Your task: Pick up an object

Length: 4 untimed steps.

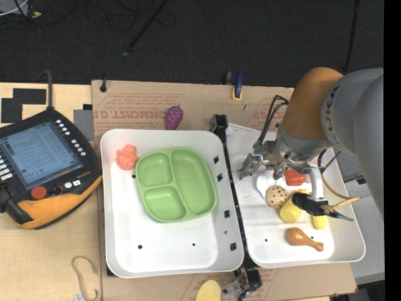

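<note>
Overhead, the KUKA arm leans into the right bin from the right, its gripper low near the bin's upper-left, by the look of it lining up a pick; whether the claw is open or closed, or has hold of anything, cannot be told; candidate toys cluster just beside it: a red piece, a cookie, a yellow piece, a drumstick; the left bin holds a green divided plate and a pink toy, well apart.
</note>
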{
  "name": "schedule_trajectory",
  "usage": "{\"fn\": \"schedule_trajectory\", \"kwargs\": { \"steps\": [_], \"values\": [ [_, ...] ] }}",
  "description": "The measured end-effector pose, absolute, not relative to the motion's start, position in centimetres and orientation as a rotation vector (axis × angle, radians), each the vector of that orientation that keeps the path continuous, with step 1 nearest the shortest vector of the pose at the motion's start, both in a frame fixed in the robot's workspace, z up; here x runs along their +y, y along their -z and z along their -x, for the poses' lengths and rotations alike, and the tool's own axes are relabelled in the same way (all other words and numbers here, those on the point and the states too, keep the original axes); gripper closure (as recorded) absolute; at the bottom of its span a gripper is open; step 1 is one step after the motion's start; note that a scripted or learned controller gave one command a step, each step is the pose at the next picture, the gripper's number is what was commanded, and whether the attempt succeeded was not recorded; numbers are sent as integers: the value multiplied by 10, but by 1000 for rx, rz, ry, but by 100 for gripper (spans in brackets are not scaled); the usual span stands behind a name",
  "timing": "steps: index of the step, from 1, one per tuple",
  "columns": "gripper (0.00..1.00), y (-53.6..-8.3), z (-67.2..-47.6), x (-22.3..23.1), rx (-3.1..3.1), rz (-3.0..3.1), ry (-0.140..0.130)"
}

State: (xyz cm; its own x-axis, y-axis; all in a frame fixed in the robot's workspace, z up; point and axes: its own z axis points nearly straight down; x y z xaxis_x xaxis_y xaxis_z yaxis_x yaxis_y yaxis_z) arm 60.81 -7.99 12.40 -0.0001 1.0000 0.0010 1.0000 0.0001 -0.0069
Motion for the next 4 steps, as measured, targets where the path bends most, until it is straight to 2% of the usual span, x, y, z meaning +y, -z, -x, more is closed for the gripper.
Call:
{"fn": "schedule_trajectory", "kwargs": {
  "steps": [1, 2, 4],
  "values": [
    [0, -86, -608, -79, -2220, 2223, -6],
    [100, -99, -609, -80, -2213, 2230, -2],
    [100, -196, -593, -95, -2213, 2231, 2]
  ]
}}
